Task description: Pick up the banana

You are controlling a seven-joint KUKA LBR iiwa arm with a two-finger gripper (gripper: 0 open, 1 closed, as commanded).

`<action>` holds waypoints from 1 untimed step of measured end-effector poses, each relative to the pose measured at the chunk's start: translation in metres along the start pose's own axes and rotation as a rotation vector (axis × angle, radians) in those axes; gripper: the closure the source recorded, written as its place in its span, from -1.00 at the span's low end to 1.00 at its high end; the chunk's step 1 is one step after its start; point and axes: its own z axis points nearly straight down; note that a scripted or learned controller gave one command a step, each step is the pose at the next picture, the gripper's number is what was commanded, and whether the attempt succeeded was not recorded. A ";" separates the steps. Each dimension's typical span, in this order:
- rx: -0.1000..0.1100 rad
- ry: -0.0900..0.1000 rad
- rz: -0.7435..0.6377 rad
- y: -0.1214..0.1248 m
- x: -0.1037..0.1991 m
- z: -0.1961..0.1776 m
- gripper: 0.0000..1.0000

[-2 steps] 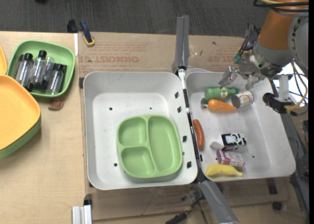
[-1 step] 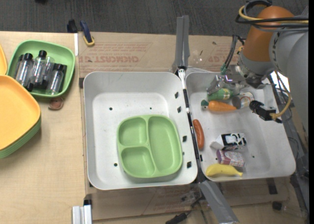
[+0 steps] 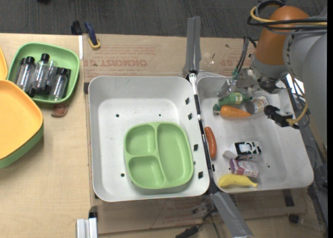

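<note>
— Where's the banana (image 3: 238,181)?

— Lying at the near edge of the right bin (image 3: 291,169), just below a small pink carton (image 3: 244,167), well apart from the arm.

— And the arm?

— Its gripper (image 3: 243,87) is low at the far end of that bin, over a green thing (image 3: 231,98) and a carrot (image 3: 235,111).

— Jaws spread or pressed together?

— I can't tell from here.

— Anything in the left bin (image 3: 104,127)?

— A green divided plate (image 3: 158,154). A sausage (image 3: 210,141) lies along the divider.

Arm (image 3: 291,39) reaching from right, claw (image 3: 240,87) lowered
</note>
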 end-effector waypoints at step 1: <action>-0.004 0.002 0.160 0.002 0.012 0.000 -1.00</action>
